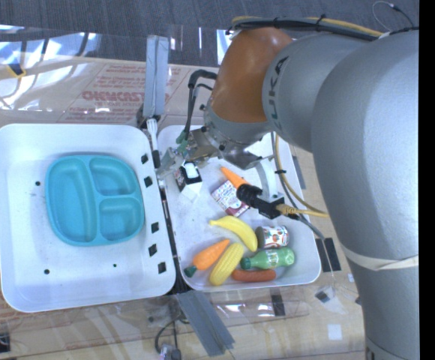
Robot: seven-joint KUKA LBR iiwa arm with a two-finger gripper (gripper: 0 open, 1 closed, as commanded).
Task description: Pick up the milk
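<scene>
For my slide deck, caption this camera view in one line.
KUKA arm's pincer hovers above right bin of toy food; blue tray in left bin.

A robotics lab: an industrial arm [337, 103] over white bins [22, 276] on a cabled bench [90, 328].

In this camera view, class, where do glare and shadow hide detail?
Camera view: glare whitens the clear plastic sheet behind the bins; the grey arm's shadow darkens the right white bin around the gripper; the turquoise divided tray is evenly lit and sharp.
</scene>
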